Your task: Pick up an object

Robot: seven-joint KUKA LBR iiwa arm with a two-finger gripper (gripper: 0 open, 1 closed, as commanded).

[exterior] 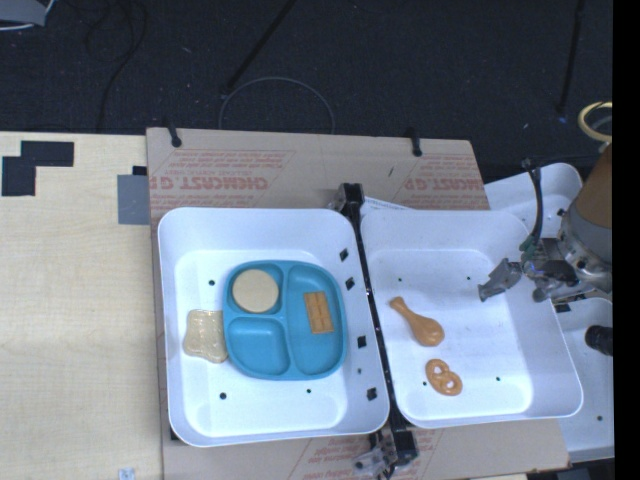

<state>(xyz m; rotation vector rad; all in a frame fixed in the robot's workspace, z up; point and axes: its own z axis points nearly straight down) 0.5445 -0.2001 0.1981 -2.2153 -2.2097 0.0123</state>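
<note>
Gripper (pixel 512 279) poised near right bin's (pixel 560 393) right edge, fingers apart, holding nothing; drumstick (pixel 417 321) and pretzel (pixel 444 378) lying loose mid-bin, easy targets.

Right bin: orange drumstick-shaped piece (pixel 417 322) lying flat, angled, mid-floor. Small pretzel (pixel 443 378) flat, just below it, apart.
</note>
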